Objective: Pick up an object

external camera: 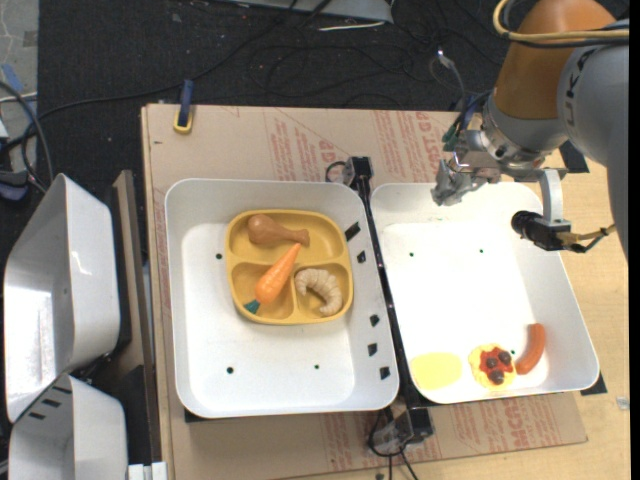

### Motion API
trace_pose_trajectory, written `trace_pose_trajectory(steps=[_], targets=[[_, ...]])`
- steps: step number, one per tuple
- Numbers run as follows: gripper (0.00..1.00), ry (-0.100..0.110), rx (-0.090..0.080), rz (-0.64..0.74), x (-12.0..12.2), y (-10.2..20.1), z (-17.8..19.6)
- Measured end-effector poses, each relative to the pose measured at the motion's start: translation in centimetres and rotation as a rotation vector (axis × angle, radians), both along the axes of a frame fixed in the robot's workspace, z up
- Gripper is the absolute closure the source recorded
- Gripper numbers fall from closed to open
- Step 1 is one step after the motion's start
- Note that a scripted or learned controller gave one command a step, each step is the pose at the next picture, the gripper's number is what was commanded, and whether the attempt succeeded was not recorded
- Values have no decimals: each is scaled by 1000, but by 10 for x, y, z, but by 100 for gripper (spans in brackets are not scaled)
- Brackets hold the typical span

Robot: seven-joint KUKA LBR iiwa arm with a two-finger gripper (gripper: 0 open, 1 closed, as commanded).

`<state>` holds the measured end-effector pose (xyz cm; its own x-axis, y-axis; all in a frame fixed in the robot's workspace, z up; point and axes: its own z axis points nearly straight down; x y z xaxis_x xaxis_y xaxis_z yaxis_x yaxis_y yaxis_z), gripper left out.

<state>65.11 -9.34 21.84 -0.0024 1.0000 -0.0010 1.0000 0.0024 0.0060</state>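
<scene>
While the gripper [452, 185] hovers at twelve o'clock over the right bin [470, 268], whether it's open I cannot tell. Down at five o'clock lies the sausage [531, 348], probably light, smooth plastic; grasp it mid-length.

The bench [260, 133] is a light wooden board with faded red print, set over a dark floor strewn with cables. Two shallow white bins lie on it side by side, the left bin [200, 358] and the right bin [470, 268], their inner rims meeting at a row of black clips [372, 278]. A small yellow and blue clamp [184, 109] grips the bench's far left edge.
</scene>
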Motion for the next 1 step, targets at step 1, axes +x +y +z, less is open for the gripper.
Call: trace_pose_trajectory(steps=[1], targets=[[100, 8, 2, 4, -18, 46, -3]])
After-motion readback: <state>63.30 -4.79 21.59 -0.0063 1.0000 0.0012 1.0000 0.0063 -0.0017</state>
